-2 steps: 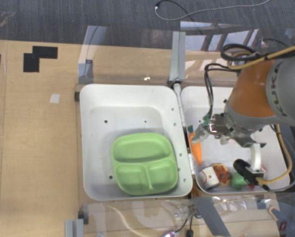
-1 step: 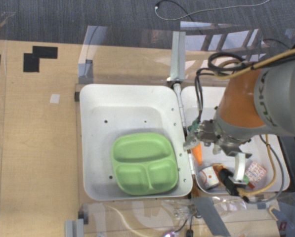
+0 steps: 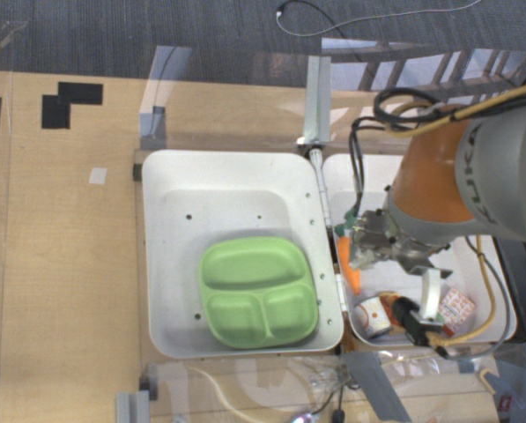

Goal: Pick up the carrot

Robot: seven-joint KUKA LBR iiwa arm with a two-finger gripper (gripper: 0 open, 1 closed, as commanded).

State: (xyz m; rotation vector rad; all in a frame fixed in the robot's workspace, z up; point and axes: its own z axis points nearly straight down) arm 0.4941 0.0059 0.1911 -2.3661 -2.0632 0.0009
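Against the right bin's (image 3: pixel 500 320) left wall: carrot (image 3: pixel 346 263), lying lengthwise, part hidden; gripper (image 3: pixel 368 252) poised just beside it, presumably to grasp; jaw state cannot be told

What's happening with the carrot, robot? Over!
Gripper low in right bin, fingers hidden. Carrot against that bin's left wall, beside the gripper, grip unconfirmed. Clutter crowds the bin's near end. Green tray sits in left bin.
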